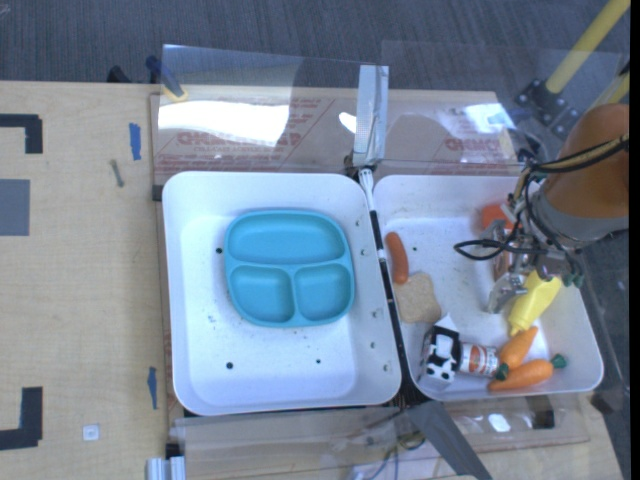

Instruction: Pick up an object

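Observation:
In the right bin (455,230), my gripper (508,290) hangs low near the right wall. It is just left of a yellow toy (532,304) and seems to touch that toy's upper left end. Below the yellow toy lie two orange carrots (524,372), and an orange piece (492,215) sits just above the gripper. Further left in the same bin are a red sausage (398,256), a tan bread slice (418,297), a black-and-white cow toy (438,356) and a small bottle (480,360). I see nothing held between the gripper's tips.
The left bin (190,268) holds a blue divided plate (289,268). A clear panel (260,118) and a metal post (370,118) stand behind the bins. The grey and orange arm (590,178) hangs over the right bin's right edge, with black cables looping beside the wrist.

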### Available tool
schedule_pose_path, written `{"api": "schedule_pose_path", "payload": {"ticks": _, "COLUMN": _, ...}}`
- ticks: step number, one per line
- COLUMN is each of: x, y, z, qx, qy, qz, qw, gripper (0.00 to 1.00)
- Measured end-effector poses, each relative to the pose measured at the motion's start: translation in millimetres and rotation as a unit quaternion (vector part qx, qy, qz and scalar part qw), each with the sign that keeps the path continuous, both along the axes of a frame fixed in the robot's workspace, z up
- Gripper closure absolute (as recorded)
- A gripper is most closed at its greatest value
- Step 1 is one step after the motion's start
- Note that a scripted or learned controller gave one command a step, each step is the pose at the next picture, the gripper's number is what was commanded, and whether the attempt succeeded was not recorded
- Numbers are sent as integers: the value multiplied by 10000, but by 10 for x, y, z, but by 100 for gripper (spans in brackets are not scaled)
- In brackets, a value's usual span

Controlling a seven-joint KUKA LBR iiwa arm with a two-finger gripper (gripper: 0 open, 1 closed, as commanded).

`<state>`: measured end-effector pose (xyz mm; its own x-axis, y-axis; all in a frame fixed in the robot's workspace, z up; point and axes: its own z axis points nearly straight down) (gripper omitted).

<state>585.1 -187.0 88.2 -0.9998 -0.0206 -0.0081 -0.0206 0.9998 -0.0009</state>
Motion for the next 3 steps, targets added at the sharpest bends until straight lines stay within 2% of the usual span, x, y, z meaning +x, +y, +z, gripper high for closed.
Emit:
{"api": "schedule_pose_path", "payload": {"ticks": 1, "x": 556, "y": 232, "z": -6, "qx": 4, "qy": -12, "qz": 38, "qw": 10000, "gripper": 0}}
{"api": "schedule_pose_path", "payload": {"ticks": 2, "x": 300, "y": -189, "z": -8, "qx": 4, "qy": 13, "qz": -361, "qw": 9993, "gripper": 0}}
{"api": "schedule_pose_path", "payload": {"ticks": 3, "x": 335, "y": 112, "z": -4, "qx": 12, "qy": 8, "qz": -780, "qw": 9970, "gripper": 0}}
